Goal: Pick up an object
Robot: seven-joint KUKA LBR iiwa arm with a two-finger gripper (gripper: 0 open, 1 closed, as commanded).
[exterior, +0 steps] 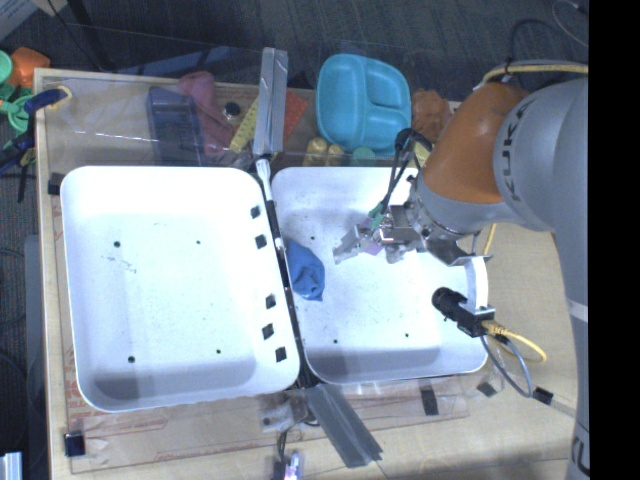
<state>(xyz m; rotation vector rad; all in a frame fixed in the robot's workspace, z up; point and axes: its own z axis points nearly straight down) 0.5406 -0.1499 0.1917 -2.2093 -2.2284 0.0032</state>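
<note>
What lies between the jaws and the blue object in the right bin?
Only bare white bin floor separates the gripper from the blue object, in the camera view.

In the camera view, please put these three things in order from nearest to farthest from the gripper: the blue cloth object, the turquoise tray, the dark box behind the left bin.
From the gripper:
1. Blue cloth object, in the right bin beside the divider, just left of the gripper.
2. Turquoise tray, behind the right bin.
3. Dark box, behind the left bin, far left.

The arm reaches over the right bin, its fingers hanging above the white floor. Just left of the fingers and a bit lower, a blue object lies against the bin's left wall.
</note>
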